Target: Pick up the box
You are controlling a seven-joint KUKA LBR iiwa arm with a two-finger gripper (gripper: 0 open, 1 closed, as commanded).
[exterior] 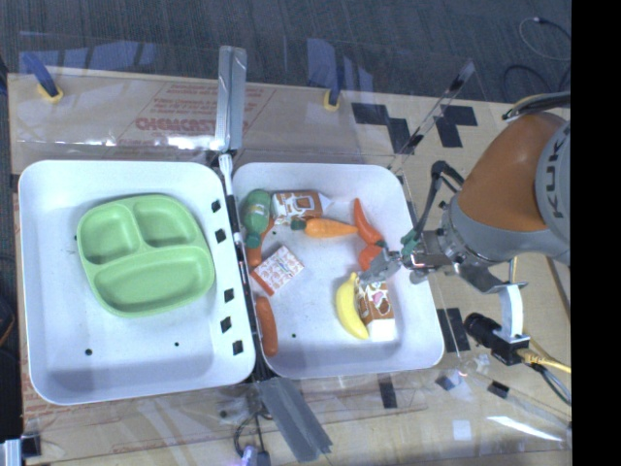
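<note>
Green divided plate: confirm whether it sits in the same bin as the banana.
No. The green divided plate lies in the left bin, while the banana lies in the right bin.

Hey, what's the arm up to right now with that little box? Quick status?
End effector low in right bin, above the banana. Box loose mid-bin, not grasped. Carrot and packet close by.

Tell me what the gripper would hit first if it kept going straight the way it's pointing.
Probably the brown and white packet beside the banana: the gripper points down-left over it. Depth is unclear, so height above it is uncertain.
</note>
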